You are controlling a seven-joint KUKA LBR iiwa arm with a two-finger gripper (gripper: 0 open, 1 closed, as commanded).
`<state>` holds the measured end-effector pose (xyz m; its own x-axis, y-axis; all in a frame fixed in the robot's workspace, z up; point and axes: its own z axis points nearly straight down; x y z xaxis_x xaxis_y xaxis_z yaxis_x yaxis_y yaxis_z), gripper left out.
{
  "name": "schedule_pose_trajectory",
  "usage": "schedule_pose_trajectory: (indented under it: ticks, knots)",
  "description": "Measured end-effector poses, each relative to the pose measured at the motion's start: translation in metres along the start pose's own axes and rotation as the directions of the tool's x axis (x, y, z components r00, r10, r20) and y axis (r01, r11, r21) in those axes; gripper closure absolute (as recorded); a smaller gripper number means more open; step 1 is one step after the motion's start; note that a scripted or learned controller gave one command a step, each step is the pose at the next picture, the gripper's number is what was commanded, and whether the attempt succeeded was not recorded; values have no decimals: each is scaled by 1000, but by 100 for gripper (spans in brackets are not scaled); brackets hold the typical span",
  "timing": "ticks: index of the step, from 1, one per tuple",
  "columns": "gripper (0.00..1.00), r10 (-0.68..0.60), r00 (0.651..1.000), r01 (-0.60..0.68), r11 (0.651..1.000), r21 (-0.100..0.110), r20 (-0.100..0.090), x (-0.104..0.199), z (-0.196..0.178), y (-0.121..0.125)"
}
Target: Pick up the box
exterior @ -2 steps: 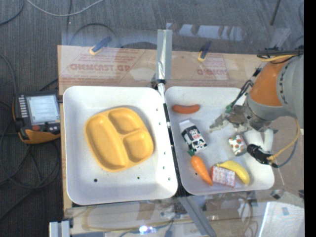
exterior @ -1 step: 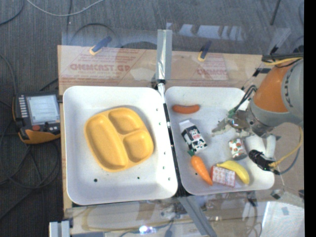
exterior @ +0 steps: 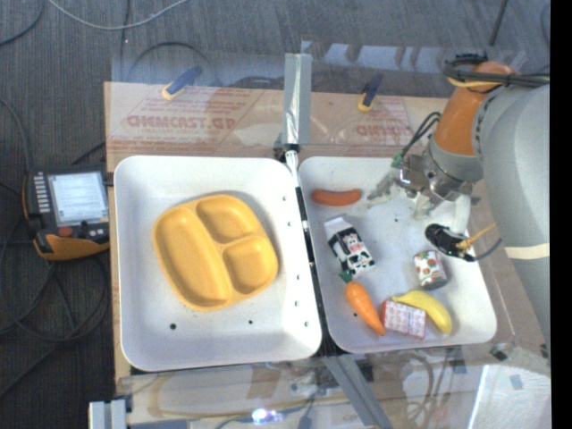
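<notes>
- Gripper [exterior: 407, 189]: we find it low over the far right part of the right bin [exterior: 474, 329], its two fingers spread apart with nothing between them.
- Box [exterior: 404, 319]: a small pink-and-white carton; we log it near the front edge of the right bin, between the carrot [exterior: 365, 307] and the banana [exterior: 428, 308], touching both.
- Also in the right bin: a sausage [exterior: 335, 197] at the far side, a black-and-white toy cow [exterior: 350, 249] at mid-left, a small patterned cup [exterior: 430, 269] at the right.
- Left bin [exterior: 143, 338]: we record one yellow divided tray [exterior: 215, 249].
</notes>
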<state>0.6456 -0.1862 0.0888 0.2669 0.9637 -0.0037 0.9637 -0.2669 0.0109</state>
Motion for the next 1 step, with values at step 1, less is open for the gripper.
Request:
schedule_pose_trajectory:
  ticks: [1]
  knots:
    - [0, 102, 995, -102, 995, 6, -3, -5, 1, 16]
